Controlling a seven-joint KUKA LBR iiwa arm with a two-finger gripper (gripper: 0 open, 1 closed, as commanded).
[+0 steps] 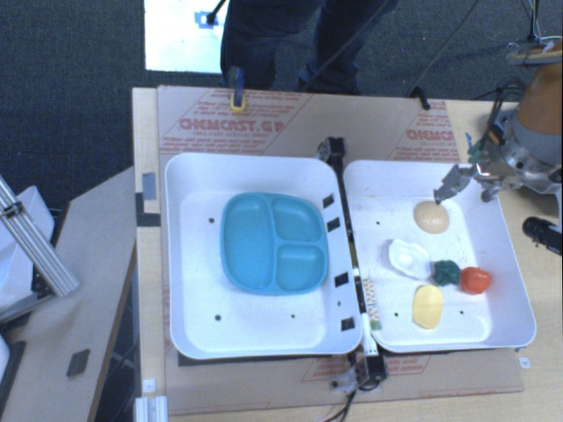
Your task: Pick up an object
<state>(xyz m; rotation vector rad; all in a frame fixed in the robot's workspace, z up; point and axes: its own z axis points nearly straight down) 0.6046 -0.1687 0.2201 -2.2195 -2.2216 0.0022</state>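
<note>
Grey two-finger gripper (464,183) over the right shallow white bin (501,236), jaws apart with nothing between them. Just below the left jaw tip: round beige egg-shaped object (431,217). Further below: white crumpled piece (407,258), dark green lump (445,272), orange-red ball (476,280), pale yellow oblong object (427,307). Well to the jaws' left, in the left white bin (193,183): blue divided plastic plate (274,242).

Two bins side by side.
Tray (273,253) in left bin (189,200); five small items in right bin (506,271).
</note>
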